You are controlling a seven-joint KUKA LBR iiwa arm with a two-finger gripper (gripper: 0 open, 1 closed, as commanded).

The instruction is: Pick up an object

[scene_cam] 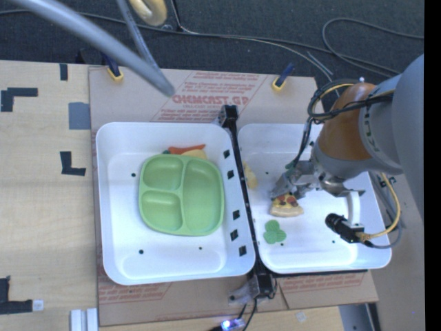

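My gripper (291, 187) is down inside the right bin (358, 254), at its middle left. Right below its tip lies a small toy pizza slice (286, 206), tan with red and dark toppings, touching or nearly touching the gripper. A green leafy toy (274, 233) rests on the bin floor a little nearer the front. A pale yellow piece (250, 178) sits against the bin's left wall. The wrist and orange band (344, 126) cover the bin's back right part.
In the left bin (117, 205) sits a green divided plate (182, 193), with an orange strip (187, 148) and a yellow piece (198, 154) behind its far rim. A black divider (236, 185) runs between the bins. Cables (358, 233) hang off the wrist over the right bin.
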